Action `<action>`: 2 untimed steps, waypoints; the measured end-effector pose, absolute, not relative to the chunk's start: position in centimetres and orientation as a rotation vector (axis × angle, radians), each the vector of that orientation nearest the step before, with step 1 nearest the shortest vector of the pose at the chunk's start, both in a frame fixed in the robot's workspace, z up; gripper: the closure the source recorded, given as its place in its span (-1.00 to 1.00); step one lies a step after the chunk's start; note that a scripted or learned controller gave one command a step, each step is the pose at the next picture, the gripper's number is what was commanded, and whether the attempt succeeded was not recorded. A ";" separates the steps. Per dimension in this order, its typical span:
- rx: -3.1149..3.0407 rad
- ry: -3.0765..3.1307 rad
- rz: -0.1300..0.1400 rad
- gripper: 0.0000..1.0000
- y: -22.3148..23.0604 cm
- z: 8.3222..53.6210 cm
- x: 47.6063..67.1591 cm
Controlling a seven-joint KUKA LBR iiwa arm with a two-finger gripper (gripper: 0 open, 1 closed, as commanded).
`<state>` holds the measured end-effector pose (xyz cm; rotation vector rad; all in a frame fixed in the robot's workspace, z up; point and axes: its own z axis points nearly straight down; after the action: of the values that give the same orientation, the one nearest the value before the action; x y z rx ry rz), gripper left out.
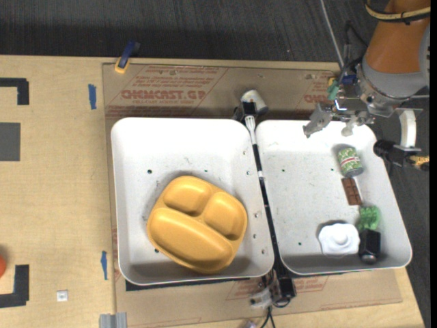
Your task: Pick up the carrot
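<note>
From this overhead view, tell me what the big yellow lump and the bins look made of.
Yellow lump: probably moulded plastic or foam, smooth with a soft sheen. Left bin and right bin: likely thin formed plastic, glossy white, with rounded rims and small holes.

— What did you have in the left bin [130,183]?

— You had one large yellow bread-shaped toy [197,222], lying toward its near side.

— And the right bin [293,183]?

— Along its right side, you saw a small green-labelled can [349,160], a brown chocolate bar [352,190] just below it, then a green leafy toy [369,216], a white bottle [339,238] and a black object [370,244] clustered in the near corner. A yellow-and-blue clamp [125,57] sat on the board [171,87] behind the bins.
</note>
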<state>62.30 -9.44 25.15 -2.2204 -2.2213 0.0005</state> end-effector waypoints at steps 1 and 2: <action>-2.145 -2.294 0.000 -1.00 -3.3 18.4 56.1; -2.237 -2.201 0.002 -1.00 5.3 18.5 53.4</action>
<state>53.37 5.28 18.46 -2.2370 -2.2013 0.0023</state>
